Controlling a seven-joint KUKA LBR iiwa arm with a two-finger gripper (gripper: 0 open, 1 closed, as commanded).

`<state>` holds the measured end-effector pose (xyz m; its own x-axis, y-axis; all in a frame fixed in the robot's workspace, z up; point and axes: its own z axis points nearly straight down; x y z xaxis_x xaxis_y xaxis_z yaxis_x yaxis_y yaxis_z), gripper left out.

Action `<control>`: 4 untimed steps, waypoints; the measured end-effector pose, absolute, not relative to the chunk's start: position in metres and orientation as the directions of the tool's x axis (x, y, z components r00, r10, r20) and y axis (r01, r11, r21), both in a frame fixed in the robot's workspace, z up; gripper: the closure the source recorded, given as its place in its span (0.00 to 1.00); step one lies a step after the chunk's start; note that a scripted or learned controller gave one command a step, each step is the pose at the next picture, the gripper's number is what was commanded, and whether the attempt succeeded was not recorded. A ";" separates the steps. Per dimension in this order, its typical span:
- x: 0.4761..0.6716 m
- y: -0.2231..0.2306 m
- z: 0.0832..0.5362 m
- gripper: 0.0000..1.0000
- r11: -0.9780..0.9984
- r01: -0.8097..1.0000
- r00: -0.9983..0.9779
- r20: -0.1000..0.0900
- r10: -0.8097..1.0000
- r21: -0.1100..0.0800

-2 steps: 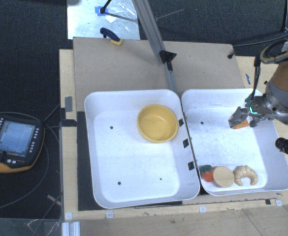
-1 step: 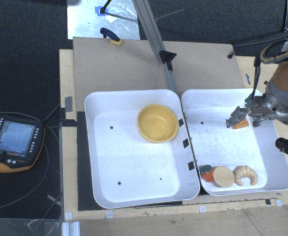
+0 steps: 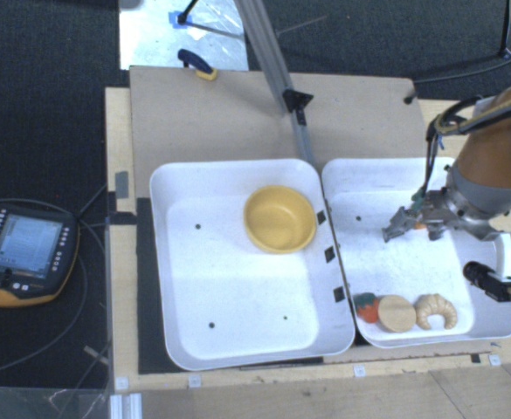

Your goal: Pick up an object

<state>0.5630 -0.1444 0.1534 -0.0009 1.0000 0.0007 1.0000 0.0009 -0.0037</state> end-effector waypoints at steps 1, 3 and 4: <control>0.566 -0.147 0.092 0.00 0.000 1.000 0.000 0.001 1.000 -0.004; 0.566 -0.147 0.101 1.00 0.000 1.000 0.000 -0.001 1.000 0.002; 0.570 -0.148 0.144 1.00 0.001 1.000 -0.001 -0.001 1.000 0.004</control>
